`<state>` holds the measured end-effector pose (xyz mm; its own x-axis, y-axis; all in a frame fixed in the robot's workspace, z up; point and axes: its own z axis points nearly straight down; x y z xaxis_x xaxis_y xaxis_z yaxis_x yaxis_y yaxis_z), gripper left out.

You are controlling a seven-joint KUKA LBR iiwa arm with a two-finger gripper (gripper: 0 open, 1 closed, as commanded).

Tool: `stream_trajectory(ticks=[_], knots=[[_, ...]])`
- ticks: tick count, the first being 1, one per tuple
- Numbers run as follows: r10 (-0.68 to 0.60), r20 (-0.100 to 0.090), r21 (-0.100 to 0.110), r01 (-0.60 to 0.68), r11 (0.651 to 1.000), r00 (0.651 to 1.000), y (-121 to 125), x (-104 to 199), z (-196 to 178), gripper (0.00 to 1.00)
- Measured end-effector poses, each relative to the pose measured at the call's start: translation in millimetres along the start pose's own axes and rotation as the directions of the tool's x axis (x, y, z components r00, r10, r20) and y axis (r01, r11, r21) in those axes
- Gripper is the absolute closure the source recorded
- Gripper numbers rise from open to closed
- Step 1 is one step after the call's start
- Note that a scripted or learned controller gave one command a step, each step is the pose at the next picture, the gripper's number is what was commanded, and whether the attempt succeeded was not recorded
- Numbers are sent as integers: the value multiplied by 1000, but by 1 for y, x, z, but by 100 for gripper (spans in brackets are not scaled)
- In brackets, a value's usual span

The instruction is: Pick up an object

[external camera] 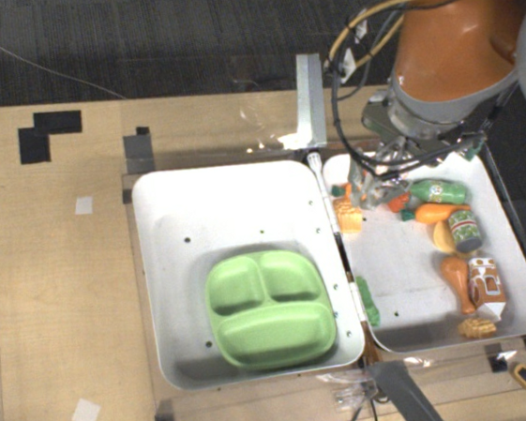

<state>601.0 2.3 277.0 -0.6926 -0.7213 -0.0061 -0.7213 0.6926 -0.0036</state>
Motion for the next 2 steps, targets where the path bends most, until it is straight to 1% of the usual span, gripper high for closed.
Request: stream_trajectory(ticks=[1,2], knots=[[94,4,0,-94,996,996,11,-49,1,100],[94,14,6,-94,996,995,9,-51,-13,100]])
